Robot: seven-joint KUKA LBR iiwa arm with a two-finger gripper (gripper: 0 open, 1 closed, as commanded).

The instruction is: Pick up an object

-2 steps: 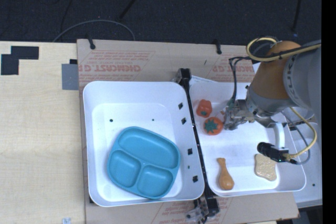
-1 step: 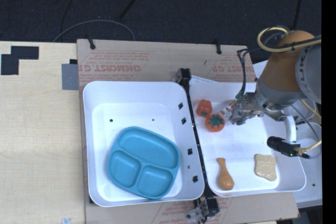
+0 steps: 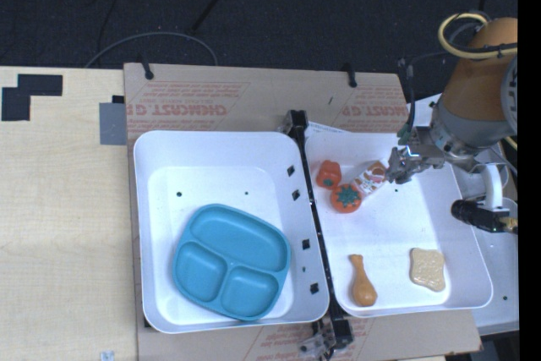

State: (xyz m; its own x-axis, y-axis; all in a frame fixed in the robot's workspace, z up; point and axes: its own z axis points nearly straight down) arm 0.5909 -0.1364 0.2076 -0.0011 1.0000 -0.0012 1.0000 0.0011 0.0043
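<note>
My gripper [image 3: 401,167] hangs low over the upper middle of the right bin [image 3: 456,207]. Just to its left lies a small white-and-red packet [image 3: 372,176], very close to the gripper tip; I cannot tell if they touch. Left of the packet sit an orange pepper [image 3: 329,174] and a red tomato with a green top [image 3: 346,198]. Near the bin's front lie a tan drumstick [image 3: 363,280] and a pale slice of bread [image 3: 427,269].
The left bin [image 3: 161,156] holds a blue divided plate [image 3: 231,260] toward its front. A black divider bar [image 3: 306,207] runs between the two bins. Cardboard lies under both bins, and black cables run across the dark floor behind.
</note>
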